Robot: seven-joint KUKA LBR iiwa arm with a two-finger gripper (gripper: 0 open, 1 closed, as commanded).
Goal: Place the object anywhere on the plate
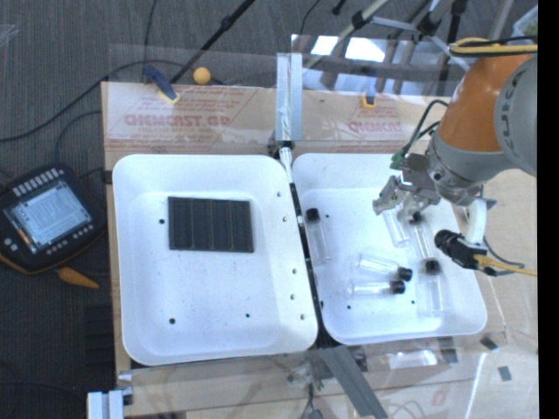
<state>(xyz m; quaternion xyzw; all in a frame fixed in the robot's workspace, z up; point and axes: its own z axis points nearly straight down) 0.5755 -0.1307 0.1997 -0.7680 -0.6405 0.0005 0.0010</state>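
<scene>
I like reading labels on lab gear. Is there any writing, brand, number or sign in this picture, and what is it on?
Red lettering on the cardboard sheet behind the left bin: too blurred to read.
More red lettering on the cardboard behind the right bin: also too blurred.
The handheld control pad on the floor has a lit screen: too small to read.
No readable text elsewhere.

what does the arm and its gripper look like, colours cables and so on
The arm is a thick rounded grey body with a broad orange band above the wrist. The gripper is pale metallic grey with two thin fingers. A black cylindrical part sits beside the wrist, with a yellow cable and thin dark wires trailing from it.
</scene>
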